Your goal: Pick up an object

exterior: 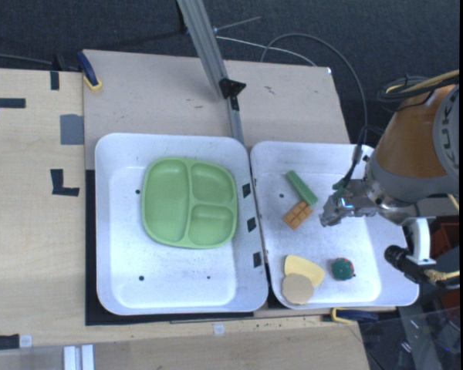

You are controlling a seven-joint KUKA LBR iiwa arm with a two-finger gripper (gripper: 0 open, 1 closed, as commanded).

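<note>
In the right bin (324, 154) lie a green stick (300, 186), a small orange waffle-like block (296, 215), a yellow wedge (307, 267), a tan round disc (297, 287) and a small dark green and red ball (342, 269). My gripper (333, 212) hangs over the right bin's middle right, just right of the orange block and above the ball. Nothing shows between its tips. The grey and orange arm reaches in from the right.
The left bin (116, 276) holds a green divided plate (190, 202). A metal pole (204, 37) slants down to the bins' shared back edge. Cables loop behind the right bin.
</note>
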